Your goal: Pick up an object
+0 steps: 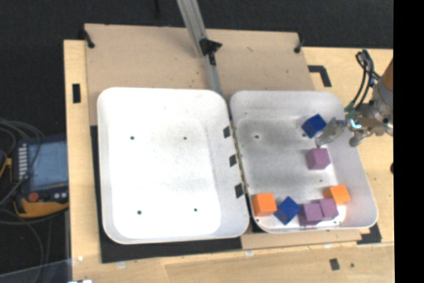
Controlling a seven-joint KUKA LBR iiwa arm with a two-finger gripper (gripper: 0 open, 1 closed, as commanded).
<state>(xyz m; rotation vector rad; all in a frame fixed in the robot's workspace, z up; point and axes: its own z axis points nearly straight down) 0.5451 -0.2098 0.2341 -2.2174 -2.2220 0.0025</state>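
1. The pincer (339, 132) sits over the right bin (265, 109), at its right-hand side; the fingers (328, 134) stand apart with nothing between them, so it holds no object
2. Nearest target is the blue cube (313, 125), just left of the pincer and seemingly touching or nearly touching one fingertip; a purple cube (318, 158) lies just below the blue cube
3. Further from the blue cube, along the bin's near edge, cluster an orange cube (264, 203), a second blue cube (287, 209), two purple blocks (317, 211) side by side, and another orange cube (340, 193)
4. Likely failure: the blue cube is turned on the diagonal, so fingers closing on its corners rather than its flat faces could twist it out or push it aside
5. A descent slightly off centre could land a finger on top of the cube, or nudge the purple cube below it
6. The cubes look like small, matt, hard-edged blocks, probably foam or painted wood; I cannot tell which
7. The bin is smooth white plastic with rounded corners and a scuffed grey floor, so a cube may slide easily
8. The left bin (165, 103) and the tan bench (199, 43) play no part in this
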